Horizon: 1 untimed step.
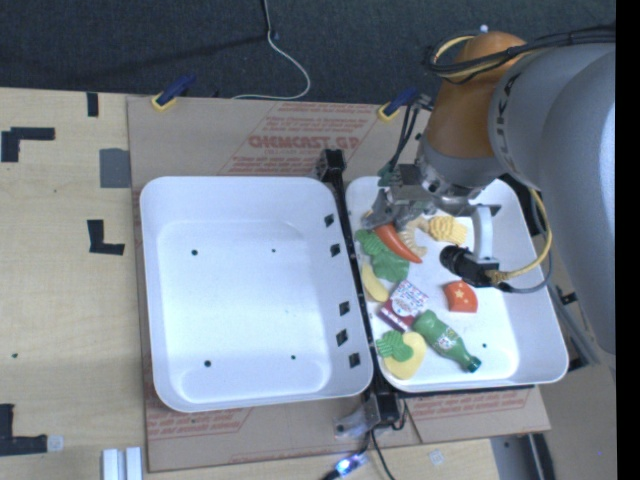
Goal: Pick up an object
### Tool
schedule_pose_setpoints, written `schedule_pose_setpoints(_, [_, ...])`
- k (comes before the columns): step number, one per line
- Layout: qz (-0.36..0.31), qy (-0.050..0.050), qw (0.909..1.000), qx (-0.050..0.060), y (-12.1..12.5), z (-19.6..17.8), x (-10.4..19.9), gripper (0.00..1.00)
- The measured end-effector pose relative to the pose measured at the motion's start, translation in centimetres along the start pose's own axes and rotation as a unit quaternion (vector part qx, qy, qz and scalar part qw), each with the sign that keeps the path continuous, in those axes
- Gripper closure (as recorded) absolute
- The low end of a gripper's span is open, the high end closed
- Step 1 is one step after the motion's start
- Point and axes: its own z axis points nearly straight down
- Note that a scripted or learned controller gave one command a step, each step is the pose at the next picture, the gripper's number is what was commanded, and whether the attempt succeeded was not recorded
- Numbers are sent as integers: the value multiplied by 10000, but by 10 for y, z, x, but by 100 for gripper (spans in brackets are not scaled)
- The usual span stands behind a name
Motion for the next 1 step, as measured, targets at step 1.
schedule_pose_setpoints(1, [9, -1, 10000, 22, 62, 7, 55, 100])
